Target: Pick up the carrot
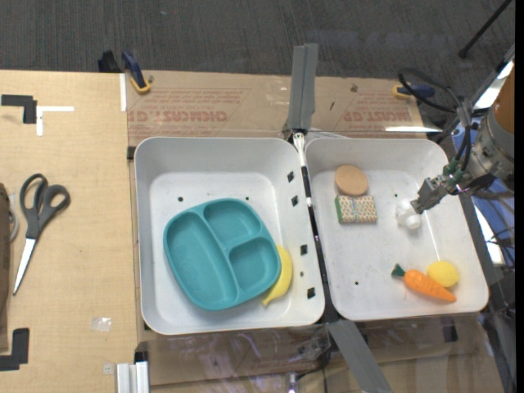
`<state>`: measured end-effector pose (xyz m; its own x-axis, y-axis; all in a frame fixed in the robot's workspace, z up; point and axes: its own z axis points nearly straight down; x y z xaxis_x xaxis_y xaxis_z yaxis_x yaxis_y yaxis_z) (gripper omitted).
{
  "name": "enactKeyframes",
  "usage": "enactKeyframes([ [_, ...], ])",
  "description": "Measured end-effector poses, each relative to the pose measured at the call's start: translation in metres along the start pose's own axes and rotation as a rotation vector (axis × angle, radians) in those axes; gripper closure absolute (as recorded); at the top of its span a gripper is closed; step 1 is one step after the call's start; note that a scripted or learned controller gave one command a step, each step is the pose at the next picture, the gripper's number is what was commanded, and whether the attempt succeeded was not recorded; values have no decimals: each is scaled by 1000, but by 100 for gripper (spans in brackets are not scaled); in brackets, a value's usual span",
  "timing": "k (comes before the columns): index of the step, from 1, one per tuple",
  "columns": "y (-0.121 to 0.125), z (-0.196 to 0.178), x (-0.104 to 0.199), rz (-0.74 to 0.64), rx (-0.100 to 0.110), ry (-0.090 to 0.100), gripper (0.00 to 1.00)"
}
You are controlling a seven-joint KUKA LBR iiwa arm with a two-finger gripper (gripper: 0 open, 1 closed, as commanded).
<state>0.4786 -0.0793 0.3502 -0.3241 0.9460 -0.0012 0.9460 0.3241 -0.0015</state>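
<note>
The bench [65,301] carried two shallow white bins side by side. The left bin [155,170] held a teal divided plate [221,254] with three compartments, lying flat and turned at a slant. A banana [281,278] lay against the plate's lower right edge, touching it.

The right bin [368,297] held the remaining items. The arm [495,129] reached in from the right side, over the bin's upper right portion. The gripper [427,195] hung low near the bin's right wall, just beside a small white object [408,215]. Whether the gripper was released or clenched could not be determined from where I stood, and nothing was visibly grasped.

A patterned sponge block [357,210] lay in the upper left part of the right bin, with a round tan disc [351,179] touching its upper edge.

The carrot [429,285] lay in the lower right corner of the right bin, green top pointing left, well apart from the gripper. A lemon [443,273] touched the carrot's upper side.

A pair of scissors [34,219] rested on the bench, left of both bins.
</note>
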Motion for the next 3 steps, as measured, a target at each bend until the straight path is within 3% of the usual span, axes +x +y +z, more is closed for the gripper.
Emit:
enactKeyframes([
  [1, 6, -90, 16, 218, 0, -1, 100],
  [2, 15, -101, 44, 477, 1, -1, 100],
  [3, 5, -67, 14, 710, 4, -1, 100],
])
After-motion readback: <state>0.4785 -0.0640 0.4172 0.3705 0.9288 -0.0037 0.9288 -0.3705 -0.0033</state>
